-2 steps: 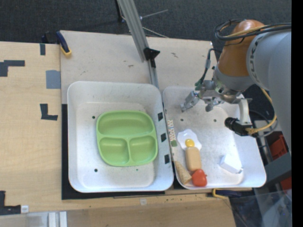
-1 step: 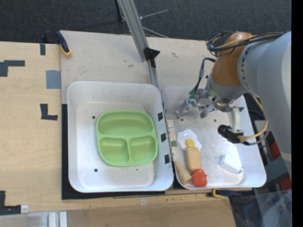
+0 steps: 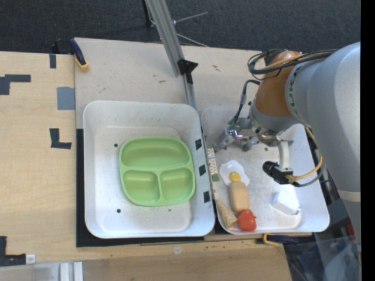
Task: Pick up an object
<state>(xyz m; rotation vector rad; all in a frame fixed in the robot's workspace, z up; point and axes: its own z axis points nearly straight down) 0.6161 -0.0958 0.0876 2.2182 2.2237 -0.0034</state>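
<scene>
Camera view, looking down on a wooden bench (image 3: 35, 174) that bears two shallow white bins side by side. The left bin (image 3: 96, 119) holds a green divided plate (image 3: 157, 170) with three compartments, lying flat near the bin's middle. A grey metal pole (image 3: 166, 31) slants down from the top of the picture and ends at the wall between the bins. The right bin (image 3: 313, 212) holds several small objects along its left side: a toy fried egg (image 3: 234, 173), white with a yellow yolk; just below it a tan bread roll (image 3: 238, 196); and at the bin's lower edge a red tomato (image 3: 246, 220), touching the roll's lower end. A small white block (image 3: 286, 202) lies well apart, near the bin's lower right corner. The gripper (image 3: 237, 136) hangs over the upper part of the right bin, above the egg; whether its jaws are apart or together cannot be told. The grey arm (image 3: 334, 104) with its orange band (image 3: 273, 92) reaches in from the right.
</scene>
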